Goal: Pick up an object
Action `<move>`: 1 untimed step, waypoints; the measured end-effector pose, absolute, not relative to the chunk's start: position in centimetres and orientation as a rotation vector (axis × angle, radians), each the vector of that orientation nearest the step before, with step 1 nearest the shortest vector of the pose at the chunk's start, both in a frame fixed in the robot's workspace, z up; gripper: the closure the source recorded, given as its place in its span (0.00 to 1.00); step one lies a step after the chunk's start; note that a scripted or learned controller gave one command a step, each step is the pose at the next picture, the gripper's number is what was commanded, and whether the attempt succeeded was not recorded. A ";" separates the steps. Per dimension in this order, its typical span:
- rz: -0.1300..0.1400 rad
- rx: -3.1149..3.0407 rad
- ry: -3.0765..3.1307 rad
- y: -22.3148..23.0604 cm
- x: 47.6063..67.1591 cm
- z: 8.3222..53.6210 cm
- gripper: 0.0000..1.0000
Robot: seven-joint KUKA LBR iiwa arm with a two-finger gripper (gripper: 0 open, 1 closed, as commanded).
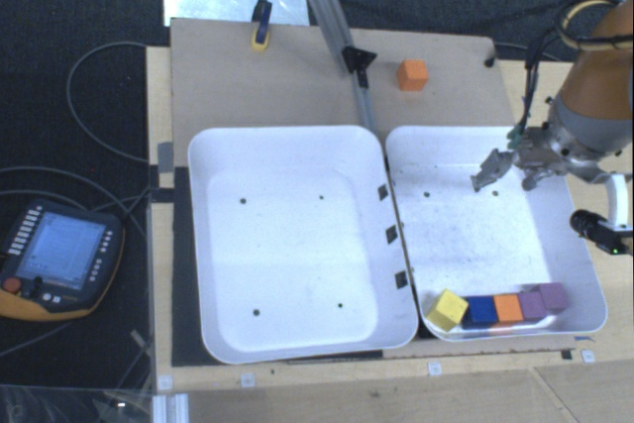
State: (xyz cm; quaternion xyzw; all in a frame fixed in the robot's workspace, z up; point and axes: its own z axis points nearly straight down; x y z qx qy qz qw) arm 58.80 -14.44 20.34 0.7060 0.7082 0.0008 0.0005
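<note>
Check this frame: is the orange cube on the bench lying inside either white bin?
No, the orange cube sits on the bench board beyond the right bin's far rim.

No text, label, brand, number or sign can be read anywhere in this view. The handheld control pendant (56,260) at the left edge of the frame has a lit bluish screen, but whatever it displays is too small and blurred to make out. The coloured blocks and the white bins carry no legible markings.

Robot lab: teach pendant (57,258), bins (287,243)
</note>
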 end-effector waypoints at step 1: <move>0.003 2.217 2.224 -14.4 58.8 20.3 0.00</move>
